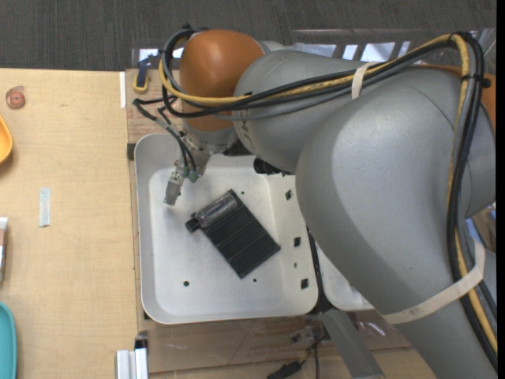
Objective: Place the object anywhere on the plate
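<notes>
One grey arm [371, 156] takes up most of the right half of the camera view — smooth, rounded metal shells, with a glossy orange dome above the wrist and yellow and black cables draped over it. It reaches in over a shallow white bin [158, 290], a rounded-corner plastic tray with a few small dark holes in its floor. To the left lies the worktop [63, 172], pale wood-grain board, matte and flat; an orange rim and a teal rim poke in at its far left edge, too cropped to name.

Inside the bin rests the object [237, 231] — a flat, dark, rectangular piece with fine parallel ribs across its face and a thicker cylindrical bar along one short end, lying at a diagonal near the middle of the floor. It looks like hard plastic or metal, though that is a guess.

Smallest is the pincer [173, 189], a slim metallic tip hanging below the wrist, just beside the object's upper left end and apart from it. Whether it is open or closed cannot be told at this size.

As for progress, the task seems barely begun: the object lies untouched in the bin, not lifted, and grasping, carrying and setting down all remain.
</notes>
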{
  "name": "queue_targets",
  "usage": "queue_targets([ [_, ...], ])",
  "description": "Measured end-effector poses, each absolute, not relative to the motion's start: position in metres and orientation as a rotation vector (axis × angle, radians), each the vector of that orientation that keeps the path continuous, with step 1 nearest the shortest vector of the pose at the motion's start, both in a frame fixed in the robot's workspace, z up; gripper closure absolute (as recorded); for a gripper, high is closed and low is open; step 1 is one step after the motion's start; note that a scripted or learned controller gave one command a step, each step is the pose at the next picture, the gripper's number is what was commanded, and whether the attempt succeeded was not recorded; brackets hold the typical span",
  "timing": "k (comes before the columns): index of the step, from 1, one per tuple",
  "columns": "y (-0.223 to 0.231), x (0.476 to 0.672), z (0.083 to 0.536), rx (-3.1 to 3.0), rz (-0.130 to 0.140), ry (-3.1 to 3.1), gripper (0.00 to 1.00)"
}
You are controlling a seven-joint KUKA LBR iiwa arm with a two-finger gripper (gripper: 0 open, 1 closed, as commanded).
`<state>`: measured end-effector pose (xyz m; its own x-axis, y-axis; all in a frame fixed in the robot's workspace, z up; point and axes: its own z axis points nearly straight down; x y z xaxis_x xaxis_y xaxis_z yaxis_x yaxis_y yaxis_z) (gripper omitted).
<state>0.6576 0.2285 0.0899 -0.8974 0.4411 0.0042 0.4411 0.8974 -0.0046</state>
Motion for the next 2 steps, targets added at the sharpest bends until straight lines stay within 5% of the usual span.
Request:
queue_targets([
  [1, 0.2281, 0.6488, 0.0931, -0.079, -0.001, -3.143, 0.00],
  [2, 0.2272, 0.6535, 0.0925, -0.653, 0.000, -3.076, 0.00],
])
